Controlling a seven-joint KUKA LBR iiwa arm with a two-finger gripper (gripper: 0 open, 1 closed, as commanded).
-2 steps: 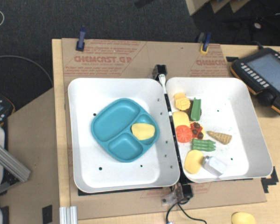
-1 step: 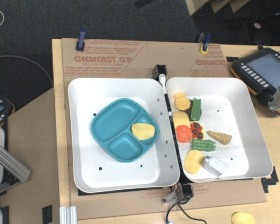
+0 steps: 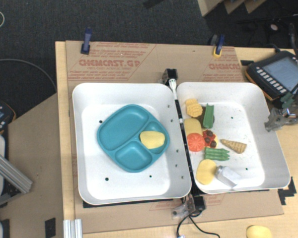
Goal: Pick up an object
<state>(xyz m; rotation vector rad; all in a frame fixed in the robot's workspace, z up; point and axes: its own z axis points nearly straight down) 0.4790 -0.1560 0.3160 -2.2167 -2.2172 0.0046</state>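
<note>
The left bin (image 3: 87, 133) holds a teal divided plate (image 3: 120, 135) with a pale yellow lemon-like piece (image 3: 152, 139) in its right compartment. Toy foods crowd the left side of the right bin (image 3: 258, 133). These include a yellow corn-like piece (image 3: 192, 107), a dark green piece (image 3: 208, 116), a yellow block (image 3: 191, 127), a red tomato (image 3: 195, 142) and small dark red berries (image 3: 210, 138). A tan cone (image 3: 233, 145), a green bean pod (image 3: 217, 154), a yellow round piece (image 3: 206, 171) and a grey wrapped item (image 3: 226, 176) also lie there.
A black teach pendant (image 3: 277, 76) lies at the right beyond the bins. A grey metal fitting (image 3: 278, 118) sits at the right bin's outer rim. A blue clamp (image 3: 86, 36) and a yellow clamp (image 3: 218, 47) grip the cardboard's far edge. A yellow object (image 3: 258, 231) lies at the bottom right.
</note>
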